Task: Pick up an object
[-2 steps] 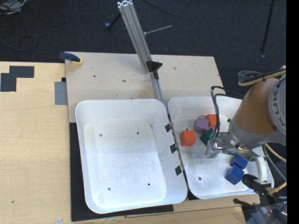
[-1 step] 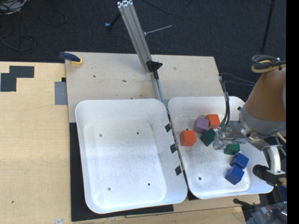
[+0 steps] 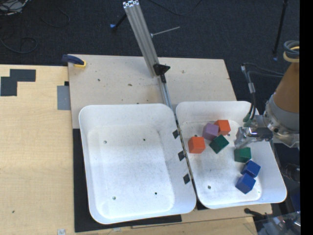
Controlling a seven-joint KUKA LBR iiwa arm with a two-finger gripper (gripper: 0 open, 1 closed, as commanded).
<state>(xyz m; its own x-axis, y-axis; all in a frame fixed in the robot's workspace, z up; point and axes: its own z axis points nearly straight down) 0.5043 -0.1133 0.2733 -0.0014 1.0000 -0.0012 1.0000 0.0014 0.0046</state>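
The right bin (image 3: 215, 199) holds several small blocks. An orange block (image 3: 196, 144) lies near its left wall. A purple block (image 3: 211, 130), a second orange block (image 3: 223, 126) and a dark green block (image 3: 219, 143) cluster toward the middle. Another green block (image 3: 242, 154) sits further right, with two blue blocks (image 3: 251, 168) (image 3: 245, 182) below it. My gripper (image 3: 243, 136) hangs low over the right side of this bin, just above the right green block and right of the dark green one. No block shows between its fingers.
The left bin (image 3: 93, 126) lies beside the right one, parted by a ridge with black clips (image 3: 181, 155). A slanted aluminium bar (image 3: 144, 38) rises behind the bins. The bench edge lies close to the right bin's right rim.
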